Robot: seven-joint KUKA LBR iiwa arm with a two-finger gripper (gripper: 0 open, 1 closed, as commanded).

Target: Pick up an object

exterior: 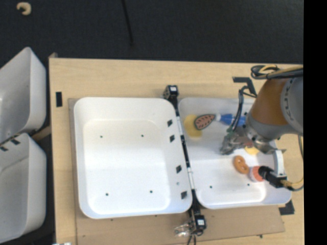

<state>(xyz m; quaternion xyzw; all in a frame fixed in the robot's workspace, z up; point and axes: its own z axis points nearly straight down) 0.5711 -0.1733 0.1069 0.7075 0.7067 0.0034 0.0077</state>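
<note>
Grey KUKA arm (286, 106), with its orange band above the wrist, enters from the right and bends down over the right-hand shallow white bin (225, 195). Its two-finger gripper (228, 146) sits low in the middle of that bin; whether the fingers are apart or together cannot be told, and nothing is visibly held between them.

Contents of the right bin:
- small orange rounded object (240, 163), just below and to the right of the gripper, apart from it;
- red-and-white small object (256, 173), touching or just beside the orange one on its right;
- small yellow piece (251, 150), partly hidden under the wrist;
- flat brown oval object with speckled face (205, 121), near the bin's upper left corner, resting on a pale yellow round item (192, 128);
- blue item (228, 119), just right of the brown oval, near the arm's cabling.

Left-hand shallow white bin (122, 157) adjoins the right one along a black-clipped seam. Both bins rest on a light wooden bench (112, 78).
</note>
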